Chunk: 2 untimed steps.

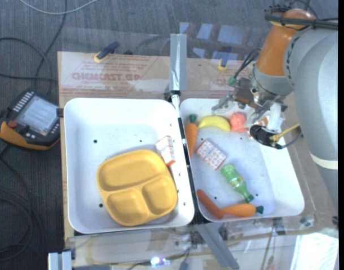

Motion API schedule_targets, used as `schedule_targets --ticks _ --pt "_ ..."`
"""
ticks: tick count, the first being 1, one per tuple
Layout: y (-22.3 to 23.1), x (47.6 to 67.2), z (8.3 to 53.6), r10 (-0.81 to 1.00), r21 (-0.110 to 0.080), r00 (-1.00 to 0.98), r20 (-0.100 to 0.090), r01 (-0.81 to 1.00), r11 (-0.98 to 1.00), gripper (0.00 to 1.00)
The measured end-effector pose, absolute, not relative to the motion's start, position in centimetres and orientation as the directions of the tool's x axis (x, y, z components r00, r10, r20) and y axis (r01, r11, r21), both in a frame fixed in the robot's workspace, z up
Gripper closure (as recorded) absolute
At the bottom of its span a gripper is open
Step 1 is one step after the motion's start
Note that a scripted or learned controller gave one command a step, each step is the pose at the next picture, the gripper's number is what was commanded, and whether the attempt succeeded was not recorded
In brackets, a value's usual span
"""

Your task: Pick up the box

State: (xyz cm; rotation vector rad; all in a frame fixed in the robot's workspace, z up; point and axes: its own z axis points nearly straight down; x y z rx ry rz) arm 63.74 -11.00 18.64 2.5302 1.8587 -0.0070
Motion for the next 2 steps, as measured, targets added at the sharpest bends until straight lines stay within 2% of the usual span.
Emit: schedule_targets --ticks 1,2 --pt "-10.19 59.31 9.28 0.926 -0.002 0.377 0.000 0.926 -0.377 0.00" --pt "-10.16 59.25 10.13 0.927 -0.004 0.375 -0.003 0.927 -0.375 1.00"
